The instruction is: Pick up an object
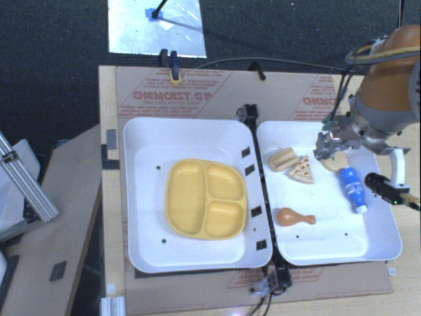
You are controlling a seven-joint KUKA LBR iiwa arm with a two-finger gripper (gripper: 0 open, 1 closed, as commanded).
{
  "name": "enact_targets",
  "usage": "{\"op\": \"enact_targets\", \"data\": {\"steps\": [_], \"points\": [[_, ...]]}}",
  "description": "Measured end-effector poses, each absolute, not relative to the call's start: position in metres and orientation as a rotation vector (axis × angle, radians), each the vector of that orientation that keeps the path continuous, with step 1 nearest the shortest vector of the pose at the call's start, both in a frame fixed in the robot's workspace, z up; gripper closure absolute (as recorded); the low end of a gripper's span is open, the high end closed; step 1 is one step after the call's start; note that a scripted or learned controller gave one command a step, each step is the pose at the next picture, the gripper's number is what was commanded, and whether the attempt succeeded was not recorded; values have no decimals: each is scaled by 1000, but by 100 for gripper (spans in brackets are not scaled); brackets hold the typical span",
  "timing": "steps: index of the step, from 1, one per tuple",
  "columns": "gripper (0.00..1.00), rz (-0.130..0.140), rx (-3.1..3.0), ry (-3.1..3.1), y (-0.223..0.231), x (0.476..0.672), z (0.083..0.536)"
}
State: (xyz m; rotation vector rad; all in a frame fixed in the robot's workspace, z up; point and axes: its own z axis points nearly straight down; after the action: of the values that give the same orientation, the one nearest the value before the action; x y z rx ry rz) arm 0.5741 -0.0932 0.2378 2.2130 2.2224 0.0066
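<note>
2 bins: left bin (141,176) w/ 1 yellow plate (205,198)
Right bin (378,242): 1 bun (283,158), 1 pizza (302,170), 1 drumstick (295,217), 1 bottle (353,189)
Gripper (329,145): jaws hard to see, can't tell

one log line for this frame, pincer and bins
pincer above right bin, upper part | right bin: hot dog, pizza slice, blue bottle, drumstick | left bin: yellow tray

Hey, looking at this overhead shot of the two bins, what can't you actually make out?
- Gripper, camera view: its dark fingers blur together, so its state is unclear.
- Tan rounded item in the right white bin: partly covered by the gripper, so its shape is unclear.
- Grey arm with orange band: cut off by the right edge.
</note>
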Motion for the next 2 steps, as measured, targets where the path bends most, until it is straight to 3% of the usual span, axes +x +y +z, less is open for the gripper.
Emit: {"op": "enact_targets", "data": {"steps": [1,2], "points": [[100,5,2214,2224,-93,575,266],[100,3,2212,2232,-37,564,250]]}}
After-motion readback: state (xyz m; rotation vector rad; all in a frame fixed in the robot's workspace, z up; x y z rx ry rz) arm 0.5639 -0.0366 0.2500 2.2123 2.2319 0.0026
